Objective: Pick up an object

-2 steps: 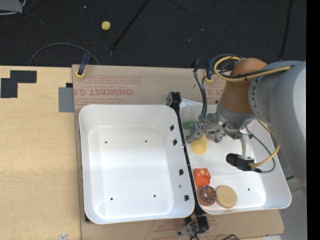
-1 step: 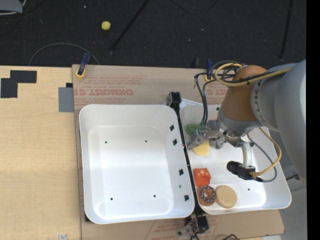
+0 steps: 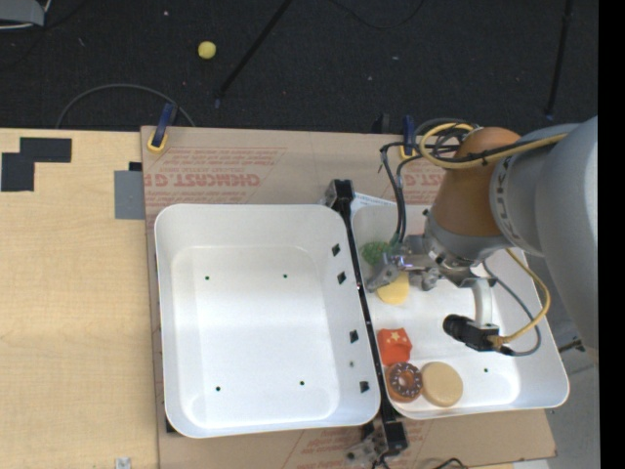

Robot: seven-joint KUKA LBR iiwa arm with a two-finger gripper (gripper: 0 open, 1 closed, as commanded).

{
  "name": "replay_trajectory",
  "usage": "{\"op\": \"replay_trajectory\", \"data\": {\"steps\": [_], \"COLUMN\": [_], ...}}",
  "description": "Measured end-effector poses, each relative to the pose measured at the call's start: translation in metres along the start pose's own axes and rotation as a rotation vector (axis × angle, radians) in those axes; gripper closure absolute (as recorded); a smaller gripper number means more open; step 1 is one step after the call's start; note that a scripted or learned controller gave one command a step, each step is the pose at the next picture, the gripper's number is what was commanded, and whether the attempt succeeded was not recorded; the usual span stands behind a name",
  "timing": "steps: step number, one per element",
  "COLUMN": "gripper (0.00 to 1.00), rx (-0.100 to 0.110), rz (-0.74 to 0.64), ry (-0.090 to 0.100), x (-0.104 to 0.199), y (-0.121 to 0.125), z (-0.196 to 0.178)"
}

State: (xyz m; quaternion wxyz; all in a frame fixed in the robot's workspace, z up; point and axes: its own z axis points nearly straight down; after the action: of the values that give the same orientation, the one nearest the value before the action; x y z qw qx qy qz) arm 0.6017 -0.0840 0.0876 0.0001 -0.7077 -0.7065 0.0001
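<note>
Nearest the camera, in the front corner of the right bin: a brown sprinkled doughnut touching a tan round disc on its right. Just behind the doughnut, close to the bin's left wall, a red block, apart from both. Further back, a yellow lump lying on the bin floor, just beside the gripper and slightly nearer than it, not lifted. Cannot tell whether the gripper is spread or pressed together, or whether anything is pinched in it; seen from above, with the wrist covering much of it. Hangs low over the middle of the right bin, the arm coming in from the right. Just left of the gripper and a little further back, a green leafy thing near the bin's left wall. Alongside, the left bin, meeting the right bin along their shared edge. Under both, a cardboard sheet with red lettering, a blue-and-yellow clamp at its far left corner. Farthest off, on the dark floor, a small yellow ball.
</note>
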Motion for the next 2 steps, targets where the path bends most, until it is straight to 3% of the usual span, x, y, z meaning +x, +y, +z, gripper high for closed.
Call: {"op": "replay_trajectory", "data": {"steps": [1,2], "gripper": [0.0,0.0], "rx": [-0.008,0.0], "rz": [0.069,0.0], "ry": [0.002,-0.001], "x": [0.075,0.036], "y": [0.025,0.001], "z": [-0.104,-0.1]}}
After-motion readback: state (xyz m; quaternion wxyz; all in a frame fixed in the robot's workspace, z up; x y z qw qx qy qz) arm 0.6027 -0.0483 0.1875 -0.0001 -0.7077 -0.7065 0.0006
